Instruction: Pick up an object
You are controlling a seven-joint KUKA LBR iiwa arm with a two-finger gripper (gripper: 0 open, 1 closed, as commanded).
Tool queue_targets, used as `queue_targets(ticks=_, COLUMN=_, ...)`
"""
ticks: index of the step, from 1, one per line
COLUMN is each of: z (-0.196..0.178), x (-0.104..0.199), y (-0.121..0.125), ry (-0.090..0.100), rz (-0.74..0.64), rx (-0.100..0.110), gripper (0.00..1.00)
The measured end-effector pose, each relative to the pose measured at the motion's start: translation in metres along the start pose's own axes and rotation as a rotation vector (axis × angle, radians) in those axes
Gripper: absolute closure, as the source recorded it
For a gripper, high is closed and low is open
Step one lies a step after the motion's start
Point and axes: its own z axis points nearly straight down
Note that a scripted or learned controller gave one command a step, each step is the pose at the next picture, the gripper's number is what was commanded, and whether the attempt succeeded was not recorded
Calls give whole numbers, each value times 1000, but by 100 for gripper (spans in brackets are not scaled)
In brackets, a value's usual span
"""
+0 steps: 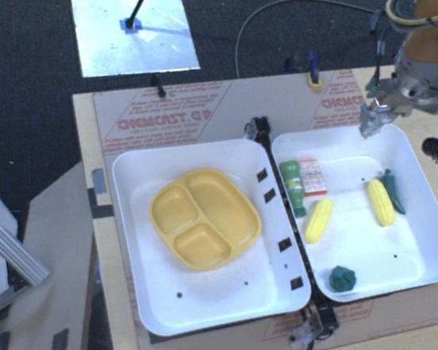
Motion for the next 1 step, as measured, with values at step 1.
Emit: queue_targets(ticks=1, z=4, x=42, y=-14, ry=2, rz=-3, rx=5, gripper=100)
